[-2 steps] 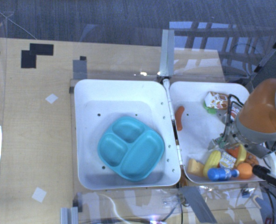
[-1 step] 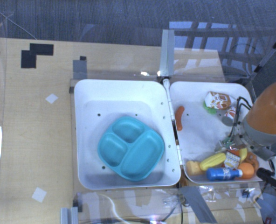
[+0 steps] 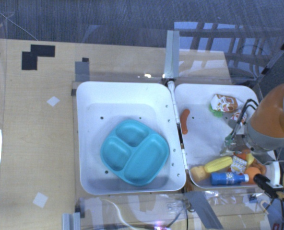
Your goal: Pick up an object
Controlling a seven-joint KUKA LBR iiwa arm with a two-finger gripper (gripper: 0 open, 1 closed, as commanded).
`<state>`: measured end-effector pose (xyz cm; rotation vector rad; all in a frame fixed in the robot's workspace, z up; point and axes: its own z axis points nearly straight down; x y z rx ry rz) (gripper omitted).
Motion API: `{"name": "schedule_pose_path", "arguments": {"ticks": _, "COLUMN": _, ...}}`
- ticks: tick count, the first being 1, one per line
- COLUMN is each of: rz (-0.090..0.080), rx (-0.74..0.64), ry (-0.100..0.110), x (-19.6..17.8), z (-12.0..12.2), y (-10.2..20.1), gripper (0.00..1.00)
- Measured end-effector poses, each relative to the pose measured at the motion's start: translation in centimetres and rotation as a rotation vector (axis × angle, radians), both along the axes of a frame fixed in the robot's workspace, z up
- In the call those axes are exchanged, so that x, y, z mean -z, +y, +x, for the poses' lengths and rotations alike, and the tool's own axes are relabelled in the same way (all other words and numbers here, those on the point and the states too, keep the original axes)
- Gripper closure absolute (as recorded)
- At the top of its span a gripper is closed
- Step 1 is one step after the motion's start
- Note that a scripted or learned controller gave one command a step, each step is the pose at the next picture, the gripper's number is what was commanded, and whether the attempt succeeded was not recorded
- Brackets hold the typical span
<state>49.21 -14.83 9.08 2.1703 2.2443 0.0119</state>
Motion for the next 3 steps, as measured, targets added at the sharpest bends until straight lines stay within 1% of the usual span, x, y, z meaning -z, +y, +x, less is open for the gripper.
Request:
{"name": "schedule_pose_path", "arguments": {"ticks": 1, "rz": 0.007, "rx": 0.012, "ry": 0.013, "x": -9.9, "z": 1.3, "y": -1.9, "gripper": 1.00}}
{"name": "schedule_pose_path", "arguments": {"ticks": 2, "rz": 0.007, "rx": 0.012, "ry": 0.014, "x": -9.8, "z": 1.3, "y": -1.9, "gripper": 0.00}}
{"name": "schedule_pose_path", "arguments": {"ticks": 3, "rz": 0.007, "rx": 0.024, "ry": 0.015, "x": -0.3, "z": 1.5, "y": -5.7, "gripper": 0.00}}
